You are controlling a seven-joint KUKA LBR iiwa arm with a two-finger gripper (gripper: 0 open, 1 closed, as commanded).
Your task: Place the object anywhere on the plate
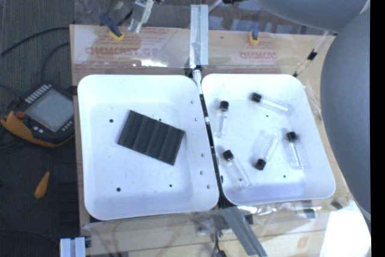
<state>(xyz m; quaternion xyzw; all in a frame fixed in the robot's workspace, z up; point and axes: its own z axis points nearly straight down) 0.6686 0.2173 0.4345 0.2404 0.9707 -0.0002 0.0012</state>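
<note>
I see jaws (139,20) far back, beyond left bin (96,99), hanging over tabletop (150,51); nothing between them, cannot tell if apart or together. Dark ribbed plate (150,137) lies tilted in left bin. Five clear vials with black caps scattered in right bin (307,105): one near divider (221,117), one far right (269,103), others nearer. Handheld controller (39,115) sits left of bins.

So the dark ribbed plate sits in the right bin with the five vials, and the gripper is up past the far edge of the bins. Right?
Not quite. The camera view shows the dark ribbed plate alone in the left bin; the five vials lie in the right bin. The rest holds: the gripper is up past the far edge of the bins.
</note>
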